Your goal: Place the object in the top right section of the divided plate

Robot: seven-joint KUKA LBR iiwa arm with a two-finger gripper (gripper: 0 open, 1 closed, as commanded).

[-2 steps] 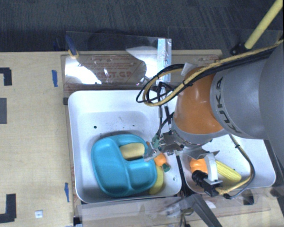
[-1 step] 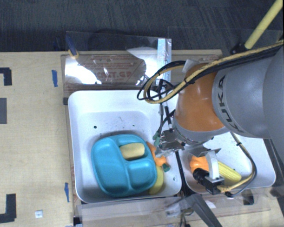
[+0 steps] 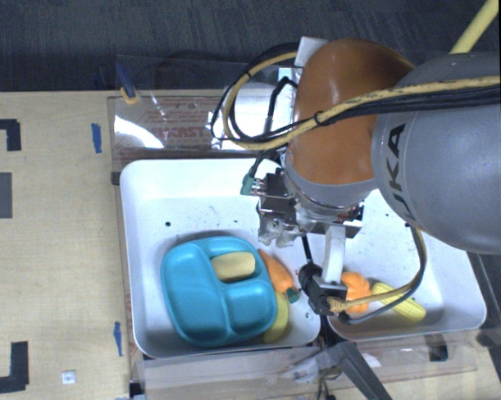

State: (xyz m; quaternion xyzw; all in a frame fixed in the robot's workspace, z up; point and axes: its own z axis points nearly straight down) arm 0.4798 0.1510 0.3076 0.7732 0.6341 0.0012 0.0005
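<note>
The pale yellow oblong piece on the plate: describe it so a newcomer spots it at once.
Start at the left white bin and find the blue divided plate in its lower half. The pale yellow oblong piece lies in the plate's upper right section. Unlike the orange carrot-like toy beside the plate's right rim, it is pale and lies on the plate.

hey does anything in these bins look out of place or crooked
The blue divided plate sits skewed in the left bin, with a yellow item wedged under its right edge. An orange carrot-like piece lies loose beside it, outside the sections.
</note>
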